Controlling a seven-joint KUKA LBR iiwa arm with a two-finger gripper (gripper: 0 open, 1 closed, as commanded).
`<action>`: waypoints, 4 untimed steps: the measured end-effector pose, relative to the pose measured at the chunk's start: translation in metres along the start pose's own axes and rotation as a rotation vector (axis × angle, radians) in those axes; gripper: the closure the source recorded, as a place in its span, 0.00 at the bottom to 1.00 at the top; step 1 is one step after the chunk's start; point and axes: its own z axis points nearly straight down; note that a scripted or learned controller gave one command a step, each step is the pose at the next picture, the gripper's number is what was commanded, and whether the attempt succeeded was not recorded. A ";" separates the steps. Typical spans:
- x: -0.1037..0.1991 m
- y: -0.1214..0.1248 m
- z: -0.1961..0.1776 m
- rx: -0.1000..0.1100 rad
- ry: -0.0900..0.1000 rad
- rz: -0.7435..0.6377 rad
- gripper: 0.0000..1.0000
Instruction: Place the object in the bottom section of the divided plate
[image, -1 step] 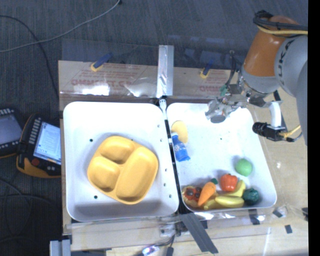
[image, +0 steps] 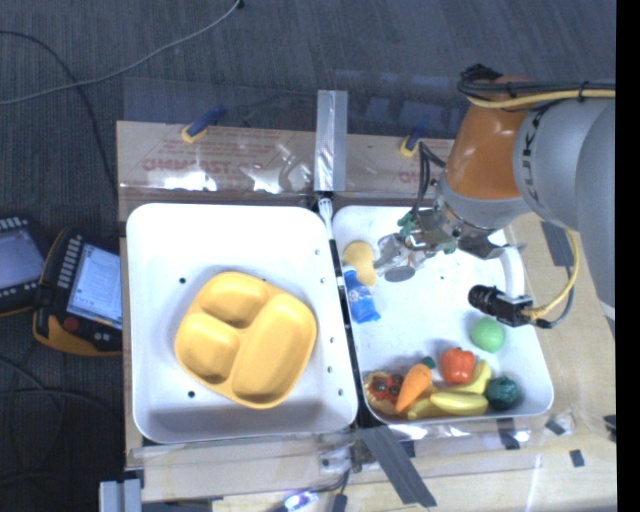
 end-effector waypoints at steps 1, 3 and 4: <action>0.060 -0.035 -0.004 -0.002 0.000 -0.391 1.00; 0.166 -0.037 -0.027 0.001 0.000 -0.049 1.00; 0.214 -0.009 -0.018 0.001 -0.001 -0.052 1.00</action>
